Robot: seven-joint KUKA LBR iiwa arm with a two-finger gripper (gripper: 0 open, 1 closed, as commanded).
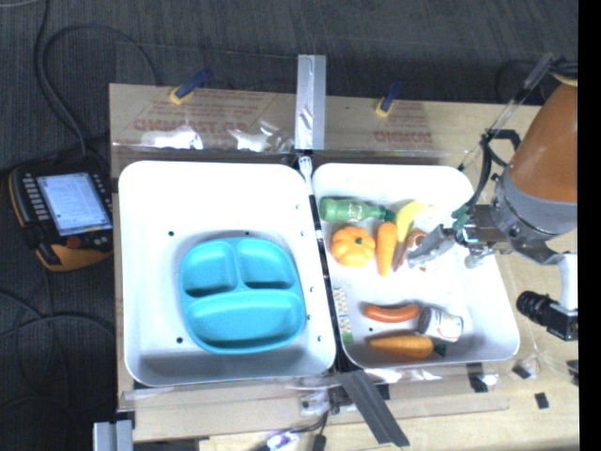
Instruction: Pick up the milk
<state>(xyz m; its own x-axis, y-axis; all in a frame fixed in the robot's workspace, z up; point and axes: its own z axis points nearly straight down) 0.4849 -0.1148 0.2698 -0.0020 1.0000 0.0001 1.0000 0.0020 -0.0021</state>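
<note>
- Bench (441,120) carries two shallow white bins side by side; arm (549,158) reaches in from the right edge.
- Left bin (150,195) holds a blue divided tray (244,294), lying near the bin's middle.
- Right bin (488,332) holds the food items.
- Milk (441,325): small bottle lying on its side near the front edge of the right bin, toward its right corner. It lies just beside the right end of a red sausage (390,312) and just behind an orange carrot (402,346) that runs along the front wall.
- Green bottle (352,211) lies along the back edge of the right bin, near the divider between the bins.
- Small orange pumpkin (350,245) sits in front of the green bottle; a second carrot (385,247) lies just beside it, and a yellow banana (408,216) lies behind that carrot.
- Tool (423,249) is low over the middle of the right bin, near the banana and the second carrot, well apart from the milk.
- Tool state: cannot tell from this view.
- Handheld control pendant (61,209) lies on the floor off the bench's left edge.
</note>
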